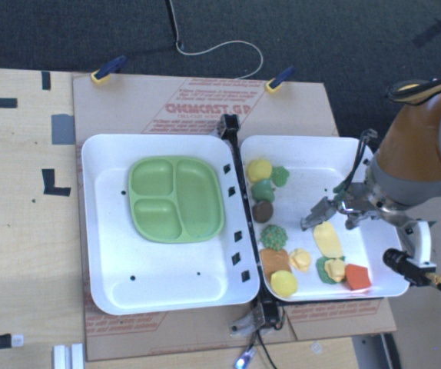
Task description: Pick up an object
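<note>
The grey two-finger gripper (pixel 320 212) hung low over the right-hand shallow white bin (pixel 305 148), its dark fingers spread apart and gripping nothing. The nearest candidate for a pick was the pale yellow oblong toy food piece (pixel 328 241), which lay just below the fingertips in the camera view, toward the bin's near wall. Its long axis ran roughly from the far side to the near side of the bin, tilted a little. The fingers seemed to splay across that axis, so a short drop toward the near side looked like all that was needed. A green and yellow lumpy toy piece (pixel 330 269) and a red-orange block (pixel 357 277) sat just beyond it, close enough to crowd a grasp
</note>
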You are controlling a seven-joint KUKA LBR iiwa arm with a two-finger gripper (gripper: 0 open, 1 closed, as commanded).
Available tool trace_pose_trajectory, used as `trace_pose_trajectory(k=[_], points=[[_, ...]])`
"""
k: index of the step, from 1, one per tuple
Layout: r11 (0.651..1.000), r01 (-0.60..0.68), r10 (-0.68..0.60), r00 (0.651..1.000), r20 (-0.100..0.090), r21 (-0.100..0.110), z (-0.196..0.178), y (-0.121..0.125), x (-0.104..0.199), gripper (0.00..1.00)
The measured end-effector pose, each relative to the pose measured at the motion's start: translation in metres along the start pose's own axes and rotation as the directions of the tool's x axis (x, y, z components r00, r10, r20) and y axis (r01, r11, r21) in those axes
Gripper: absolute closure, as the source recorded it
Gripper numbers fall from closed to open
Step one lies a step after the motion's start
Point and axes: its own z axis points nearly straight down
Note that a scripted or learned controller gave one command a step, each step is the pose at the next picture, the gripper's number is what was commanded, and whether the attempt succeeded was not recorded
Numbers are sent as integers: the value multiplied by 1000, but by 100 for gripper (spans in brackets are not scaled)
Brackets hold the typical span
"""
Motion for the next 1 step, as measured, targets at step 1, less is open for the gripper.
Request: trace_pose_trajectory(k=[1], points=[[1000,6,-6,1000,-2,2,17,0,72,0]])
